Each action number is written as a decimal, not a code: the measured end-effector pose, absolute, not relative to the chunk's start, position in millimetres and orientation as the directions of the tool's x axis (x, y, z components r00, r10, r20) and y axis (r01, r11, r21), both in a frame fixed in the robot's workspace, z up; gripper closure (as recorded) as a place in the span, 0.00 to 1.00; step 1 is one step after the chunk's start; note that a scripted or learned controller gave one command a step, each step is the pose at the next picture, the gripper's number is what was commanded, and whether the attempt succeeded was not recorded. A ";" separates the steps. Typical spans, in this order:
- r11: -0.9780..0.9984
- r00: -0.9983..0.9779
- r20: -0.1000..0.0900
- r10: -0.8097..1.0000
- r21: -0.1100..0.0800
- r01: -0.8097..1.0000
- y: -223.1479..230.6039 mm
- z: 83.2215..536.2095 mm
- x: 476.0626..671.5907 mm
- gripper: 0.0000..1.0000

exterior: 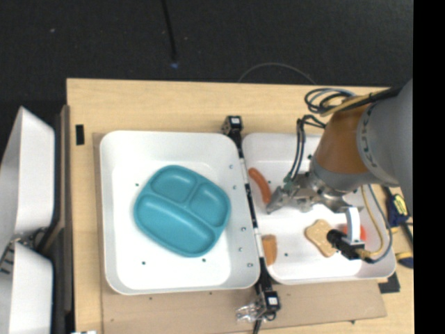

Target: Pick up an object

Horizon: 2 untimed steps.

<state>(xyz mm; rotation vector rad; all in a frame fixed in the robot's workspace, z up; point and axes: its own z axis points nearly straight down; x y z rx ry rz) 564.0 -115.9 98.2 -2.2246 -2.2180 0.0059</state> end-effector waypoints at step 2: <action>-0.007 0.007 -0.001 1.000 0.007 1.000 -121.4 174.6 564.4 1.00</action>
